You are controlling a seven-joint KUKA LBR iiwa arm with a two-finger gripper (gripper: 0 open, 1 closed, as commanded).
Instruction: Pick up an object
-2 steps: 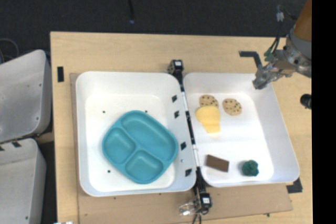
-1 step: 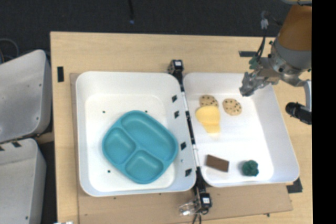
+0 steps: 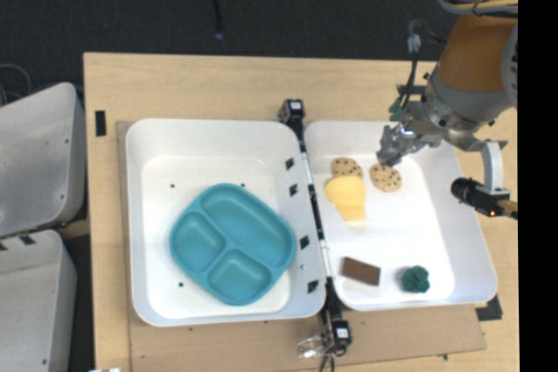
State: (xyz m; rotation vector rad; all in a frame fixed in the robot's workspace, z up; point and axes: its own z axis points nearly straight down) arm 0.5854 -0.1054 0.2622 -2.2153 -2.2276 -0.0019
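Tool (image 3: 386, 154) sits low in the right bin (image 3: 453, 274), at the frame's right-centre, just over the right-hand cookie (image 3: 384, 178); whether it is spread or pressed together I cannot tell. Nothing appears lifted. Second cookie (image 3: 346, 167), yellow piece (image 3: 347, 197), brown block (image 3: 360, 272) and green object (image 3: 415, 279) all lie on the bin floor. Judgement: approach stage; grasp and lift remain.
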